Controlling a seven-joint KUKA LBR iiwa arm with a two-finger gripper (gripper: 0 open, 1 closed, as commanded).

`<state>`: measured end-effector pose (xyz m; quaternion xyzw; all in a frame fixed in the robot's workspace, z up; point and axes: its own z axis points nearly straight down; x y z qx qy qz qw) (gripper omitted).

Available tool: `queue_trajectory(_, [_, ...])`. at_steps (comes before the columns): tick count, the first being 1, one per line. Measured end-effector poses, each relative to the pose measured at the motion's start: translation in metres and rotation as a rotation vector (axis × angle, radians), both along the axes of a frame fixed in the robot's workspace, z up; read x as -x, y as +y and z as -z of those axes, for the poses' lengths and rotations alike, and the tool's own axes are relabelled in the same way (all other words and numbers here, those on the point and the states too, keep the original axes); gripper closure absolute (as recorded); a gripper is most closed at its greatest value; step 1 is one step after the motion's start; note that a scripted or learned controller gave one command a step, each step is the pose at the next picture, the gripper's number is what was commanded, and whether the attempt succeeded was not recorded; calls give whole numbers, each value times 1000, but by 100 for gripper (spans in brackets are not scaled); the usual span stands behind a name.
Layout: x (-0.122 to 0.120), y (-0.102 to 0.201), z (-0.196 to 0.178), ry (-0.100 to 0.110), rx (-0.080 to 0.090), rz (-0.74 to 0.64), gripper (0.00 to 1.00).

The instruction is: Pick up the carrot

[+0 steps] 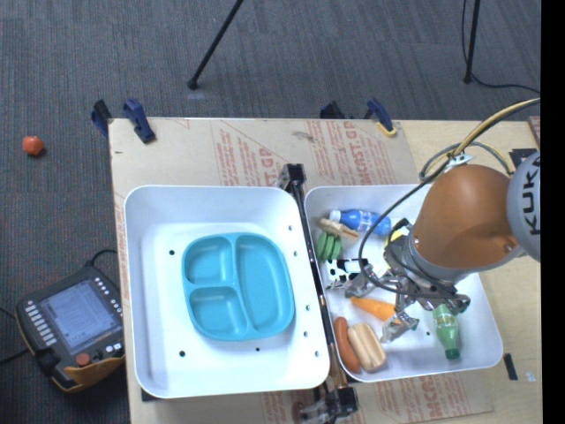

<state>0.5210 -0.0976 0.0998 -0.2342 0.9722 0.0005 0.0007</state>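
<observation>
The table (221, 148) holds 2 white bins side by side. The left bin (146, 228) holds a blue plate (238, 285) with 3 sections.

The right bin (481, 347) has many toys in it. The carrot (374, 307) lies flat near the middle of this bin. It is orange, and its thin end points toward 9 o'clock.

The arm (463, 219) comes in from 3 o'clock. Its big orange band hangs over the right bin. The gripper (386, 299) sits low, right over the carrot. 1 of the fingers (361, 282) is at 11 o'clock from the carrot. The other sits at 5 o'clock from it. The fingers are spread wide, with the carrot lying between them. The fingers do not squeeze the carrot, and it rests on the bin floor.

A hot dog (358, 344) lies at 6 o'clock from the carrot, near the bin's front edge. A green bottle (448, 332) lies at 3 o'clock from the carrot. A blue and white bottle (360, 221) lies at 12 o'clock from it. A green toy (328, 244) and a black and white toy (346, 270) lie at 10 o'clock, near the bin's left wall.
</observation>
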Motion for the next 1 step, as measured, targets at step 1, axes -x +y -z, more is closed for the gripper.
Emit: queue_trajectory(1, [-29,71,-89,-2,-1,209,0])
